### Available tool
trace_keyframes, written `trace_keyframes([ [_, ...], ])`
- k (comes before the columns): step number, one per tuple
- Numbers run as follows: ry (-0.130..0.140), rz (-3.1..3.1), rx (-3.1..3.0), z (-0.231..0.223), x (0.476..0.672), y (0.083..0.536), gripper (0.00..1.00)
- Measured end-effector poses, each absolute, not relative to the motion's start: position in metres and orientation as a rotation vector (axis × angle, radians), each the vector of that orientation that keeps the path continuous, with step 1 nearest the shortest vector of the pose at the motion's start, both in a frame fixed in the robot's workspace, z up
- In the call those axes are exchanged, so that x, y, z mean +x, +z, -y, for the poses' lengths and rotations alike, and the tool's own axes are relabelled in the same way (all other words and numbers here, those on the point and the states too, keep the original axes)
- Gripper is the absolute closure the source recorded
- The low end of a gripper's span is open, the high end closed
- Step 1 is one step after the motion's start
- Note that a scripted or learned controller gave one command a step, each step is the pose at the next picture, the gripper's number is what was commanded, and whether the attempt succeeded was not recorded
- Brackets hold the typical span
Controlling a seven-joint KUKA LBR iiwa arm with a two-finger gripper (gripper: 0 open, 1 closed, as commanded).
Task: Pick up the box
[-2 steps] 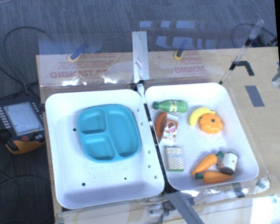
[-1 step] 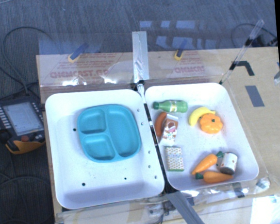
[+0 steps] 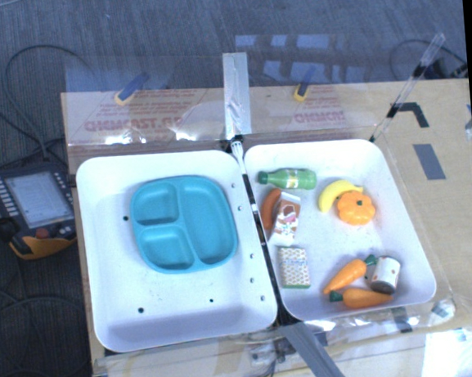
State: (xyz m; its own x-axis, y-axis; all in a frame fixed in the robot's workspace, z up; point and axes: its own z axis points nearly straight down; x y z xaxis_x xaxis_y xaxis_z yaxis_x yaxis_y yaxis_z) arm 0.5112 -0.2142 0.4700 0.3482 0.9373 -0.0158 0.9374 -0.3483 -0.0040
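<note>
Two shallow white bins sit side by side on the worktop (image 3: 449,230), and the box (image 3: 293,266) lies in the right bin (image 3: 398,210), flat on the bin floor at its near left, close beside the wall that meets the left bin (image 3: 120,313). The box is a small rectangular pack with a pale, finely patterned top face. Its long axis runs from the far side of the bin toward the near side, almost parallel to the dividing wall, with the far end leaning slightly left. Just beyond its far end lies a small carton (image 3: 286,221) with a printed face, apart from the box by a narrow gap, and a reddish-brown item (image 3: 268,209) lies against that carton's left side. Farther back a green bottle (image 3: 288,179) lies on its side, pointing left and right. To the right of the box, a little apart, are two carrots (image 3: 345,275), and a can (image 3: 385,274) lies beside them. A banana (image 3: 336,191) and an orange fruit (image 3: 356,208) lie touching at the far right. The left bin holds a blue divided plate (image 3: 182,224). A handheld control pendant (image 3: 28,206) lies on the floor off to the left.
</note>
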Motion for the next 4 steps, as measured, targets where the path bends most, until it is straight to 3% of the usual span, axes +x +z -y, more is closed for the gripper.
trace_keyframes([
  [3, -0.035, -1.79, 2.571, 0.214, 0.514, 0.497, 1.0],
  [4, -0.007, -1.709, 2.634, 0.213, 0.484, 0.434, 1.0],
])
